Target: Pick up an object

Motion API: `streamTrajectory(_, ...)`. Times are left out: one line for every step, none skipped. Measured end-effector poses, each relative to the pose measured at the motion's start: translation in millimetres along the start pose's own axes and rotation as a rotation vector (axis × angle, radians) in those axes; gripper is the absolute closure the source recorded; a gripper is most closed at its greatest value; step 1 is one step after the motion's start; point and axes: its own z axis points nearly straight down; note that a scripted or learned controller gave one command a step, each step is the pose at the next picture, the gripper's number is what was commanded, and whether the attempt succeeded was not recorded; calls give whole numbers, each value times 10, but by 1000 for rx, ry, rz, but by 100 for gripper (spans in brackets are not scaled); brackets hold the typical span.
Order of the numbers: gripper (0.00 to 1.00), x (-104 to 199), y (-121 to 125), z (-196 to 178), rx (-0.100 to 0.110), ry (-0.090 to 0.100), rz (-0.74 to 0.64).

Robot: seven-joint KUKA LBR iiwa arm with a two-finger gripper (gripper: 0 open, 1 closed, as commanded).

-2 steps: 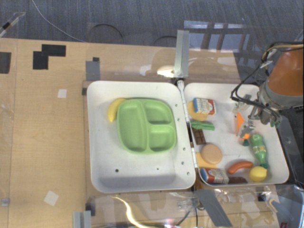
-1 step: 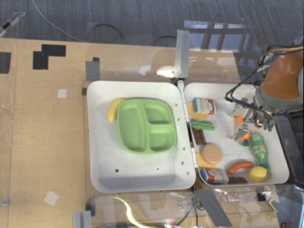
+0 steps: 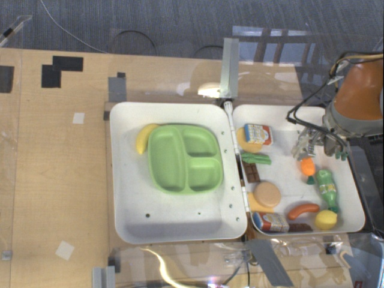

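Note:
The right bin (image 3: 282, 116) holds several toy foods. My gripper (image 3: 306, 150) hangs over that bin's right half, just above a small orange carrot (image 3: 308, 167). Nothing shows in its grasp. A green bottle (image 3: 326, 188) lies right below the carrot, with a yellow lemon (image 3: 326, 219) and a red sausage (image 3: 303, 210) near the front edge. On the bin's left side are a labelled pack (image 3: 257, 134), a green pepper (image 3: 256, 158), a brown chocolate bar (image 3: 252, 173), a tan bun (image 3: 267, 194) and a small carton (image 3: 273, 222).
The left bin (image 3: 174, 221) carries a green divided plate (image 3: 183, 158) with a yellow banana (image 3: 143, 138) at its left rim. A metal post (image 3: 230, 68) stands behind the divider between the bins. Cables hang beside the arm's orange band (image 3: 360, 92).

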Motion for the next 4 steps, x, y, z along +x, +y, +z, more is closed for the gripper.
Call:
streamTrajectory(0,4,2,6,0,1,-1)
streamTrajectory(0,67,-131,159,0,17,-2)
streamTrajectory(100,14,-116,0,1,1,-8)
streamTrajectory(100,-97,-104,-966,-4,12,-554)
